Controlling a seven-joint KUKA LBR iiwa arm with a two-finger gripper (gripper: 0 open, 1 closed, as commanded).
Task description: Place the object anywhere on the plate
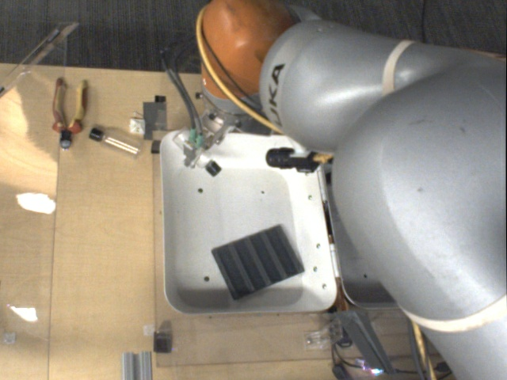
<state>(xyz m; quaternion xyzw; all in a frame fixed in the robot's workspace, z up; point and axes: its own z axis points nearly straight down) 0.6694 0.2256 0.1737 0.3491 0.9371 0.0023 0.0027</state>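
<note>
A dark ribbed rectangular plate (257, 261) lies flat and turned at an angle in the near part of the left white bin (178, 236). My gripper (200, 155) hangs over the bin's far left corner, well away from the plate. A small greenish bit (194, 139) shows at the gripper's tip, and a small black piece (212, 167) sits just below it. I cannot tell whether either one is held or what it is. The big grey arm hides the right side of the scene.
On the wooden bench left of the bin lie pliers (69, 105) with red and yellow handles, a small clear tube (119, 141) and a black block (154, 115). The second bin (360, 291) peeks out under the arm. A small black clamp (162, 340) sits near the front edge.
</note>
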